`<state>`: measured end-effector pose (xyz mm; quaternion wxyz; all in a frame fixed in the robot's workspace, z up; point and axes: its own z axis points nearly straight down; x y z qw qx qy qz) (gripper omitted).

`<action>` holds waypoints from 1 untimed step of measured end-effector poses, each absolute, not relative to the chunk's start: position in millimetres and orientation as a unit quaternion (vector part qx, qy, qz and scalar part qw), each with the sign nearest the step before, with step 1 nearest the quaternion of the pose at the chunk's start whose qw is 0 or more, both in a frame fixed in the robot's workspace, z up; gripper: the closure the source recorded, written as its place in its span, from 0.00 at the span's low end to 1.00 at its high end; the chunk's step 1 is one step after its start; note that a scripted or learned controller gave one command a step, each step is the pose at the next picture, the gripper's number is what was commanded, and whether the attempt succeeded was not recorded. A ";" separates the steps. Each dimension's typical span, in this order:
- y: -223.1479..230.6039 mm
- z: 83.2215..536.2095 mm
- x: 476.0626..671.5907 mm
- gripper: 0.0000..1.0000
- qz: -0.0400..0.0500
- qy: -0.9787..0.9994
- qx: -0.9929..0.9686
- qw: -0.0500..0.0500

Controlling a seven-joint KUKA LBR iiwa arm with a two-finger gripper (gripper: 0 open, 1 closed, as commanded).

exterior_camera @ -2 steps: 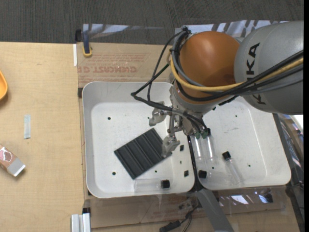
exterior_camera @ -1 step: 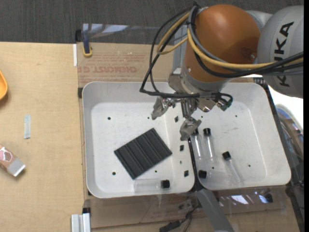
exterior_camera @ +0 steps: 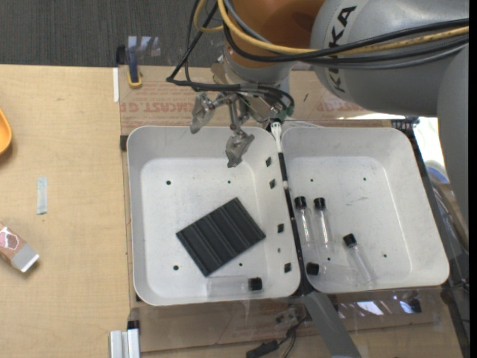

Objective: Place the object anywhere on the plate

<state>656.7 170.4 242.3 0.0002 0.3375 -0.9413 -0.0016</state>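
**Wooden bench, two white bins: risks before the pick**

Wooden bench (exterior_camera: 67, 162) carrying the left bin (exterior_camera: 138, 222) and the right bin (exterior_camera: 417, 200), seen from above at a slant. My gripper (exterior_camera: 218, 133) hangs over the far end of the left bin, fingers (exterior_camera: 237, 149) spread apart with nothing between them. The plate (exterior_camera: 220, 236), a dark ribbed rectangle, lies flat and askew near the middle of that bin's floor.

The object is, by my judgement, one of the clear black-capped tubes. One tube (exterior_camera: 235, 284) lies in the left bin, near the plate's near corner and close against the near wall. Three more tubes (exterior_camera: 320, 221) lie in the right bin; two of them lie side by side just past the divider.

Likely failures, as I judge them:

- **Slip:** a smooth round tube may roll out as my fingers close, or squirt away if I pinch off-centre.
- **Wall contact:** the left-bin tube lies so near the wall that one finger may strike the rim and not get beside it.
- **Double contact:** the paired tubes may be nudged together.
- **Roll-off:** a tube released across the plate's ribs may roll onto the bin floor. Laying it along a groove seems safer.
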 end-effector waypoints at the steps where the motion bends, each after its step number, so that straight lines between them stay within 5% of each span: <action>1: 187.8 303.9 655.3 0.00 -0.002 -0.803 0.596 -0.001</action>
